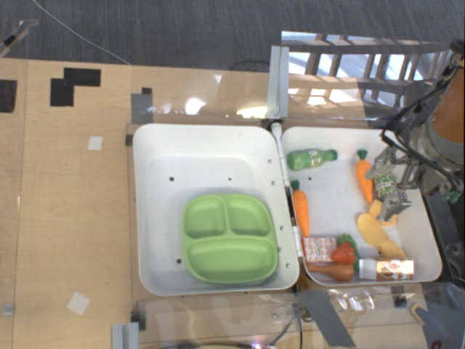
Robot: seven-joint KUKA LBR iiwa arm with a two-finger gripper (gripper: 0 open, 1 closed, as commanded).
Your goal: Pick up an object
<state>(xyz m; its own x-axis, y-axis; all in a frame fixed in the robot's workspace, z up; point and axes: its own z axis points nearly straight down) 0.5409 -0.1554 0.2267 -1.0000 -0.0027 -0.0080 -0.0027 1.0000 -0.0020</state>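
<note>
So the two-finger metal gripper (389, 195) hangs at the right of the frame, over the right white plastic bin (327, 184). Can't tell how wide it's open or whether it has anything. Just left of it sits an orange toy carrot (364, 179); a pale yellow banana-like piece (375, 230) lies right below.

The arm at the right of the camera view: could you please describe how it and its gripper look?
The arm is grey with an orange band above the wrist, and black cables run along it. Its gripper is a compact metallic grey assembly with two slim fingers.
</note>
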